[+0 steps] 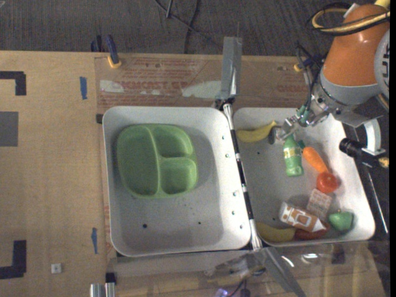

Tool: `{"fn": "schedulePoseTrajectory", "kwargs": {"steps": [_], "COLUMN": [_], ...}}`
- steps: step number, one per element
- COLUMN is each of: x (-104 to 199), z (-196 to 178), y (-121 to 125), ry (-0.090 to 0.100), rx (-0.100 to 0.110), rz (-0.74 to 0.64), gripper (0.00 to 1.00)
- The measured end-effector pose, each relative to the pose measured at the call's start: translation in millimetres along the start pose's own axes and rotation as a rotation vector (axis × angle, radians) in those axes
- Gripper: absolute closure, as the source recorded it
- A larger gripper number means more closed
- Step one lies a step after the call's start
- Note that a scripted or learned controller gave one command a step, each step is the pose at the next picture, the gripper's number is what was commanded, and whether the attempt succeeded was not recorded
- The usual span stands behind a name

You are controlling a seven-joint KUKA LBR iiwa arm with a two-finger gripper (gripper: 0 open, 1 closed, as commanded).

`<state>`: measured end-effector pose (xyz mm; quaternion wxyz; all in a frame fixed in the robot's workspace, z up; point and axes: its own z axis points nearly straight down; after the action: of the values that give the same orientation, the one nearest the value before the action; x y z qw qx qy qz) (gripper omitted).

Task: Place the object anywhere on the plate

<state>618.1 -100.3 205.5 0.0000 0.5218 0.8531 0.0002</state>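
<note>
Gripper [289, 129] above green bottle [292, 158], right bin [359, 193]

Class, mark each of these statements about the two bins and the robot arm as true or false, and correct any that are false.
1. The green plate lies in the left bin. True.
2. A banana sits on the plate. False: the banana lies in the right bin.
3. The gripper is above the right bin. True.
4. The green bottle lies on the cardboard outside the bins. False: it is in the right bin.
</note>
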Motion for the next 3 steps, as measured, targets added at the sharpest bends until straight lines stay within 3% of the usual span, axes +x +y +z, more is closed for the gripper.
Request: {"fn": "schedulePoseTrajectory", "kwargs": {"steps": [1, 2, 3], "x": [30, 30, 48], "z": [-61, -75, -76], "y": [-40, -22, 71], "ry": [-0.002, -0.003, -0.003], "rx": [-0.002, -0.003, -0.004], "rz": [0.217, 0.361, 0.152], "gripper": [1.00, 1.00, 1.00]}}
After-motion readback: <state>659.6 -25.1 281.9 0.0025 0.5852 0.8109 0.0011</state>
